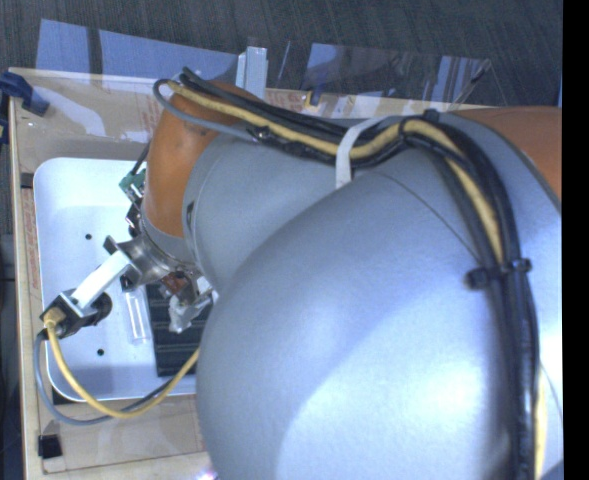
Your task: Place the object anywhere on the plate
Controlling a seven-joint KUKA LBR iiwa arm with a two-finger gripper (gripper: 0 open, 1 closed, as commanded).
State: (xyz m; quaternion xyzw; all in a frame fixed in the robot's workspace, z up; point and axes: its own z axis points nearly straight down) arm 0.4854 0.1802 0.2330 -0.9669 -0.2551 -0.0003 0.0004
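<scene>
My gripper (179, 303) hangs over the left white bin (59, 193); whether it is spread or closed, I cannot tell. A dark flat object (169, 343) lies just beneath it. I can read no labels or writing anywhere.

Even, soft light; the near arm (374, 298) looms blurred.

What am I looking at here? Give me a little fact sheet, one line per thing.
arm: big grey arm with an orange band, covering most of the picture
cables: black and yellow bundle running along the arm
bin: white bin at left, partly hidden by the arm
wrist: gripper low over the bin
hose: yellow hose looping over the bin's near edge
plate and object: cannot tell
</scene>
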